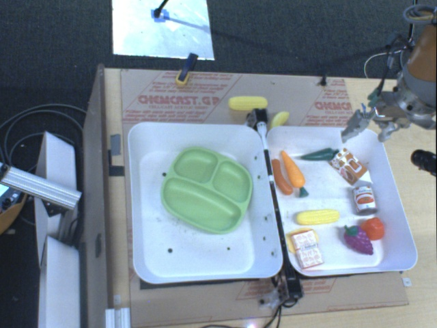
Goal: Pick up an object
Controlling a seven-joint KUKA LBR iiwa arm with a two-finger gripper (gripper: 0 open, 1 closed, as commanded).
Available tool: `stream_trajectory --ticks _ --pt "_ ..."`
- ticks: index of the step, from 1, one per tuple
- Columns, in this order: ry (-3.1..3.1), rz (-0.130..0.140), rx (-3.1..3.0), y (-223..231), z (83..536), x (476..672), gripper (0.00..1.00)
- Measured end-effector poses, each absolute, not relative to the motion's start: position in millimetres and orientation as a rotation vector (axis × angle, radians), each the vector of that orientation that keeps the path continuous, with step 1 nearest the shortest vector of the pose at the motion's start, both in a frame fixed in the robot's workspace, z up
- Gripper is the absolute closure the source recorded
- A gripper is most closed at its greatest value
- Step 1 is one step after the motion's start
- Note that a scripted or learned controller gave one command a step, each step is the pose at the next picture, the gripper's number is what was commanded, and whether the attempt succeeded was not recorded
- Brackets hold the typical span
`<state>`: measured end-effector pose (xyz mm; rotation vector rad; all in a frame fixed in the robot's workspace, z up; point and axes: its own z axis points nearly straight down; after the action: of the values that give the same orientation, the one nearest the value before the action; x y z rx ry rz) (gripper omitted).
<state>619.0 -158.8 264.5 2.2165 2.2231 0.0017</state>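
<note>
Grey two-finger gripper spread, empty, over right white bin's far rim | we risk clipping it, or nudging nearby green plastic chili

We see our arm reaching in at the upper right, its grey wrist showing an orange band near the top. Our gripper hangs over the far right corner of the right bin, its two fingers spread apart and pointing down and leftward, with nothing between them.
</note>
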Motion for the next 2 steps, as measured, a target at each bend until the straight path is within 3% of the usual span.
stream_trajectory --ticks 1,2 --pt "2.239 0.002 2.21 -67 179 661.2 0.0" --pt "2.229 0.0 2.215 -52 184 631.2 0.0"
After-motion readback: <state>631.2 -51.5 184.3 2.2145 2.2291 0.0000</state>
